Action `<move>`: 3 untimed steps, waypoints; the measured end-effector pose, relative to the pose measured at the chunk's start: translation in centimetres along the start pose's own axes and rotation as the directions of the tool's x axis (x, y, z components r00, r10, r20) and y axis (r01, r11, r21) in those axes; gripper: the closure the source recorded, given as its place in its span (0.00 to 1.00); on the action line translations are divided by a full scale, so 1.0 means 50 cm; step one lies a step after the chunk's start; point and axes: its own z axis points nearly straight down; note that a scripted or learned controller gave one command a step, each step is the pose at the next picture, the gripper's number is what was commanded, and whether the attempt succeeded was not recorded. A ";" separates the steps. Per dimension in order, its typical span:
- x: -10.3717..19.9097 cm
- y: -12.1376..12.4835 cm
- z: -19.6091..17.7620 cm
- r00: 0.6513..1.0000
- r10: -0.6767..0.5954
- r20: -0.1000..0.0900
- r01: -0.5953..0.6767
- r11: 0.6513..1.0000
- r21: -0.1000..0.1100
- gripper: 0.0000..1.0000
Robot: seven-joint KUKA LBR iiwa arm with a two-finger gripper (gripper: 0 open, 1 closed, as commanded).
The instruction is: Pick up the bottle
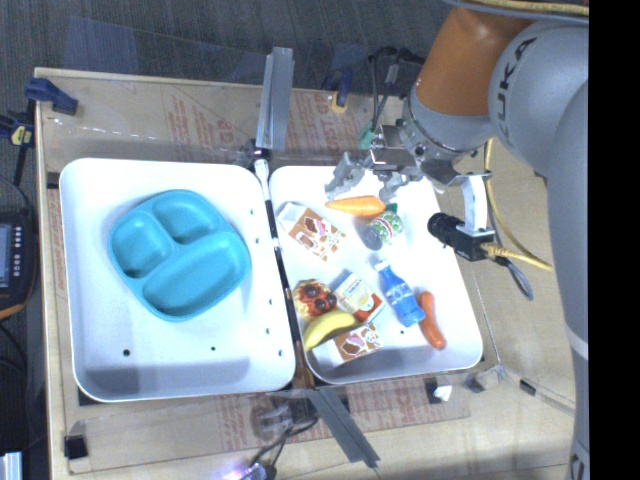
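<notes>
Pincer (372,173) hovers above your carrot (356,206); you cannot tell its grip state. Bottle (399,295) lies apart, nearer the front.

Both bins (100,368) are seen as smooth white plastic with a soft sheen. A matt, moulded blue plastic is shown by the divided plate (180,253). The bottle (398,293), at about five o'clock in the right bin, is made of glossy blue plastic with a paper-like label. The surface (150,103) looks like pale matt wood, printed faintly. The arm (530,78) is finished in smooth grey with a satin orange band, and bare metal is seen at the gripper (372,173).
</notes>
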 end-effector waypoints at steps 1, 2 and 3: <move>-0.116 -0.088 0.139 0.999 -0.039 0.000 0.039 0.999 -0.001 0.00; -0.193 -0.122 0.356 0.979 -0.204 0.004 0.204 0.979 -0.014 0.00; -0.191 -0.120 0.335 0.978 -0.210 0.004 0.210 0.978 -0.014 1.00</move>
